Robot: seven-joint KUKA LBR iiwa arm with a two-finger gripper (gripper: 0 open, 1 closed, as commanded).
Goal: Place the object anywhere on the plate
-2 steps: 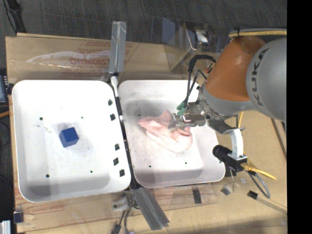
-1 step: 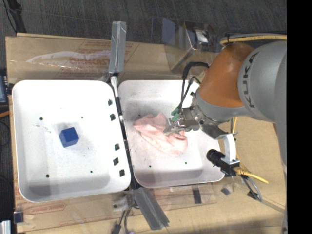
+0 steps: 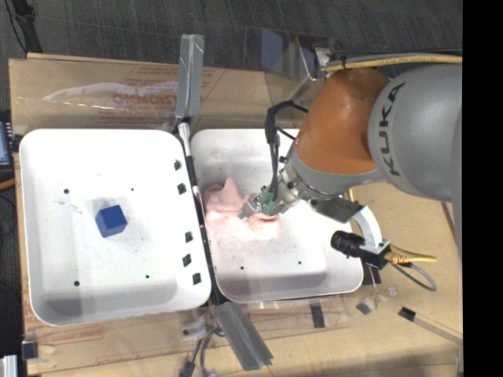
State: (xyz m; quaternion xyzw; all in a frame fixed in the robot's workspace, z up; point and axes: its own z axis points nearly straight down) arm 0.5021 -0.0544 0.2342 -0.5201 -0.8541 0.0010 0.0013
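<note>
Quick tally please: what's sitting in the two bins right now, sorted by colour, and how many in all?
Blue: 1, a blue cube in the left bin.
Pink: 1, a pink plate in the right bin, partly under the end effector.
Total: 2 things in the bins.

"KUKA" in black capitals on the grey arm [image 3: 416,132], running vertically along the housing at right, letters turned sideways. Red printed lettering on the brown cardboard [image 3: 102,93] behind the left bin, upper left; partly under a clear plastic sheet and too faint and glared to read, only a block of red capitals with a smaller line above. No other legible text, numbers or signs.
</note>
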